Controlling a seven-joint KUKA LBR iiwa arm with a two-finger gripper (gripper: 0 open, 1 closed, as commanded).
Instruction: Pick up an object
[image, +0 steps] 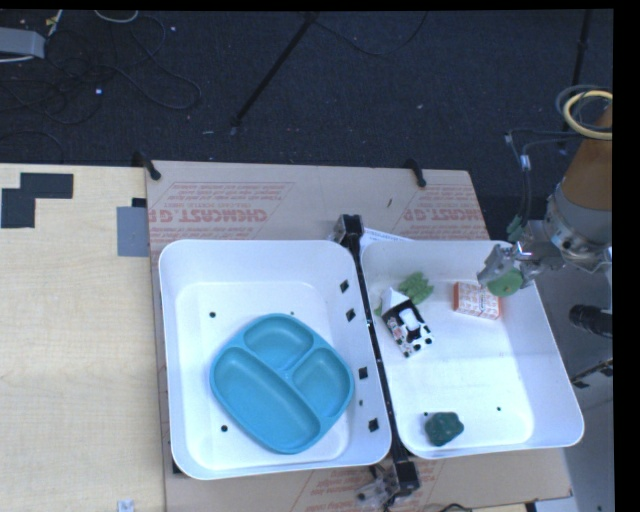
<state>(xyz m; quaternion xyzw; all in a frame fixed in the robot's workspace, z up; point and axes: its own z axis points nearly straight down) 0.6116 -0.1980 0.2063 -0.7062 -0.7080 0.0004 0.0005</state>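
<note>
Two white bins side by side on the counter (250, 205). In the left bin (190, 280), a blue divided plate (282, 383), lying flat toward the near right part of the floor. In the right bin (540, 400), four small things: a green leafy toy (415, 289) near the far left, a black-and-white toy (408, 328) just in front of it, a red-and-white packet (475, 300) toward the far right, a dark green lump (443, 428) alone near the front wall. Hand (503, 272) above the far right edge of that bin, just right of the packet, with something small and green (506, 283) at its tip. Open, closed or gripping: cannot tell.
</note>
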